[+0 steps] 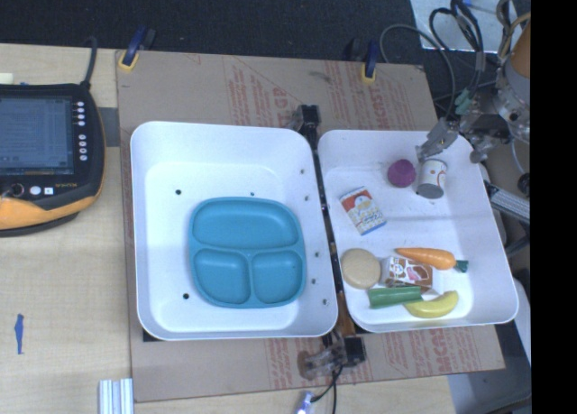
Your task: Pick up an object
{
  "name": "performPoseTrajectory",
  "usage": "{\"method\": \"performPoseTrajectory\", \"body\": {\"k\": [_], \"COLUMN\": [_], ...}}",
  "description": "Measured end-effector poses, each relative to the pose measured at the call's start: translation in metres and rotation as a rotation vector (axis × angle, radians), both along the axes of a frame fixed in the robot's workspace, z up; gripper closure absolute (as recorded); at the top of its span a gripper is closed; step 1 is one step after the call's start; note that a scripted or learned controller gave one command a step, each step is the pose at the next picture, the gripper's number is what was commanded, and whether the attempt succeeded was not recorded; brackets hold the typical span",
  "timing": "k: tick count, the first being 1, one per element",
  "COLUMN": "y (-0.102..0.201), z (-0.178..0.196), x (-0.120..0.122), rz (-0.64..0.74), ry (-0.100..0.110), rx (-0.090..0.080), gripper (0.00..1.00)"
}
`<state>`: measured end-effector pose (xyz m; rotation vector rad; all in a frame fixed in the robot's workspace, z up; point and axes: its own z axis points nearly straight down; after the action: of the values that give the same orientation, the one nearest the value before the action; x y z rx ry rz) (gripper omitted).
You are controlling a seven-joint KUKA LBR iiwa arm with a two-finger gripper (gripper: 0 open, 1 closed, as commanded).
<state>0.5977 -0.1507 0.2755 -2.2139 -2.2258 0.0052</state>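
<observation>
At upper right of the frame, the gripper hovers above the small can; finger state unclear; it may tip the can or nudge the purple ball.

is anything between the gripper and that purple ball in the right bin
Nothing visible stands between them. The gripper hangs over the far part of the right bin, with the purple ball just beside it toward the left bin and bare bin floor between. A small grey can lies right under the gripper, beside the ball rather than blocking it.

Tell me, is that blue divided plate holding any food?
No. The blue plate in the left bin has three bare compartments; the toy food lies in the right bin.
</observation>
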Motion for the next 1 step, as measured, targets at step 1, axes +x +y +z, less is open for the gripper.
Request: {"method": "performPoseTrajectory", "body": {"k": [1], "y": [-0.0211], "z": [-0.1231], "x": [0.0576], "rz": [0.002], "ry": [0.003], "rx": [-0.001], "gripper": [0.00]}}
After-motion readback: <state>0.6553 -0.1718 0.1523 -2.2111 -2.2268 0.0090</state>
